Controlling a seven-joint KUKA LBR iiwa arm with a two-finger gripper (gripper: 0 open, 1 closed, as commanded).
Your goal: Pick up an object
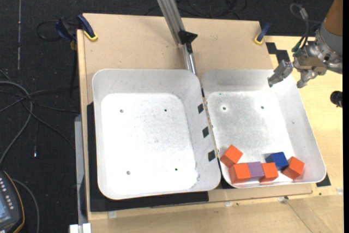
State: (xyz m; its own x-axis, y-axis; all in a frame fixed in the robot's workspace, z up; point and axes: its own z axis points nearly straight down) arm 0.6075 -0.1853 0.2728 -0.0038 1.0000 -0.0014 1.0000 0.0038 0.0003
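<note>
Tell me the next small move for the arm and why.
Probably swing the end effector toward the near edge of the right-hand shallow white bin. Its fingers stand apart with nothing between them, over the far right rim, while the small orange, purple and blue blocks sit clustered against the near wall.

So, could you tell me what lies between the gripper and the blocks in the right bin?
Bare white bin floor separates the gripper from the blocks along the near wall, as the camera view shows.
</note>
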